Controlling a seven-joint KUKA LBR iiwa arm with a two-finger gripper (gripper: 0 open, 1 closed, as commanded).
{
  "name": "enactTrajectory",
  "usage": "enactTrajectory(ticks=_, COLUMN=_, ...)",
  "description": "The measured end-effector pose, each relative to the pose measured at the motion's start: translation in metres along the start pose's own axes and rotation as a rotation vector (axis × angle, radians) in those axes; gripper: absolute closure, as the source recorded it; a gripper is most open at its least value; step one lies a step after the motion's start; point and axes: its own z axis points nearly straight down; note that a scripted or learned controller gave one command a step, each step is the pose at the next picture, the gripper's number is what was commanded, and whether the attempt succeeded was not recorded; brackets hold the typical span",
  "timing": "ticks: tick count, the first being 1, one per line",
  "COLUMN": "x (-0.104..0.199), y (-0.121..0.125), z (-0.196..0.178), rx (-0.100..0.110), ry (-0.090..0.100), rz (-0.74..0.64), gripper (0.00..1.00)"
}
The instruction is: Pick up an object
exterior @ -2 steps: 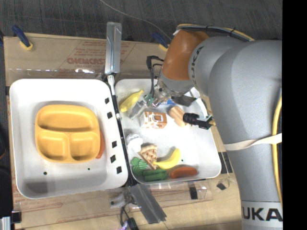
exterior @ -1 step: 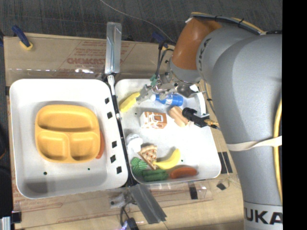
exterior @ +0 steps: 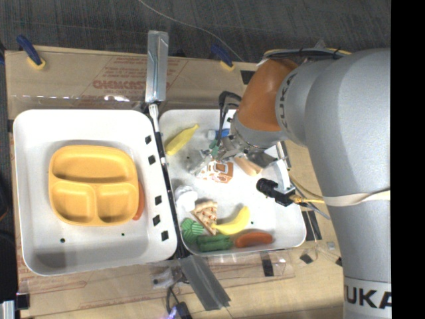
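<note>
We see the grey arm (exterior: 332, 111) reaching in from the right, bent low over the right bin (exterior: 269, 212), with its orange band (exterior: 262, 102) above the bin's far side. The gripper (exterior: 221, 150) hangs in the bin's upper middle, mostly hidden under the wrist, so we cannot tell whether it is released or clenched, and we see nothing held in it.

Just below the gripper lies a white-and-orange piece (exterior: 221, 171), with a small tan piece (exterior: 246, 166) beside it on the right. To the gripper's left we see a crumpled clear wrapper (exterior: 194, 159), and beyond that a yellow corn-like piece (exterior: 180, 138) lying aslant near the bin's upper left corner.

The near part of the bin holds a cluster well apart from the gripper. A pizza slice (exterior: 206, 213) touches a banana (exterior: 234, 222). A leafy green piece (exterior: 191, 228) sits at the left, a dark green vegetable (exterior: 214, 243) lies along the near wall, and a red sausage-like piece (exterior: 254, 239) lies to its right. A small white item (exterior: 183, 195) rests by the left wall.

In the left bin (exterior: 26, 178) we see a yellow divided tray (exterior: 93, 181) lying flat, with an orange edge (exterior: 139, 201) showing at its right side. Both bins stand side by side on the bench (exterior: 80, 72).
</note>
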Motion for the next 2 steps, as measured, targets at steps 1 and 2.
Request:
enactTrajectory(ticks=1, x=0.029, y=-0.009, z=-0.001, rx=0.000, ry=0.001, rz=-0.131, gripper=0.00)
enactTrajectory(ticks=2, x=0.001, y=-0.030, z=-0.026, rx=-0.002, ry=-0.002, rz=0.265, gripper=0.00)
